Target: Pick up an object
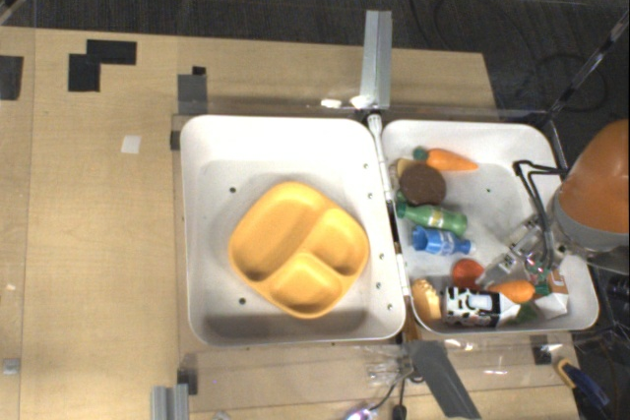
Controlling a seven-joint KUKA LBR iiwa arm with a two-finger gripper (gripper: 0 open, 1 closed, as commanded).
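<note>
Orange toy carrot (516,290) lies at the right bin's (492,131) near edge, just beside the gripper (529,256), whose opening I cannot tell. Crowding is the risk: the black-and-white carton (474,307) and red ball (468,270) could block or deflect a grasp.

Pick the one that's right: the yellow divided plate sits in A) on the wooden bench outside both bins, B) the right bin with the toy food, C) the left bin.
C: the yellow divided plate lies alone in the left bin; the toy food is in the right bin.
</note>
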